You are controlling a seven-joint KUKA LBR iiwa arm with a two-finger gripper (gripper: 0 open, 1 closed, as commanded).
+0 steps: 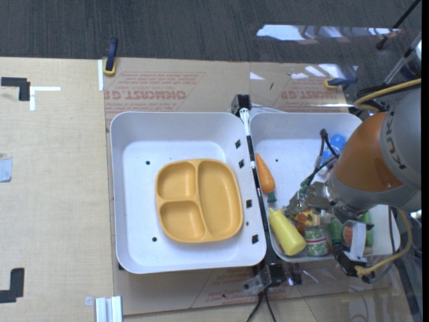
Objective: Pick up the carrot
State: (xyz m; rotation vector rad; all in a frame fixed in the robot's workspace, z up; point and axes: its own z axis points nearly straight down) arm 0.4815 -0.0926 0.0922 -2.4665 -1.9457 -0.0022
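Observation:
The carrot point(265, 174) is orange with a small green tip and lies along the left wall of the right bin point(288, 129), pointing towards the back. My gripper point(303, 204) hangs low inside the right bin, a little to the right of the carrot's green end and nearer the front. It sits over a cluster of small items, and nothing of the carrot is in it. The grey arm with its orange band point(365, 158) covers the bin's right half.
A yellow squeeze bottle point(286, 231) lies just in front of the carrot, with a green can point(316, 241) beside it. A blue object point(335, 143) sits behind the arm. The left bin point(134, 180) holds a yellow divided plate point(199, 200).

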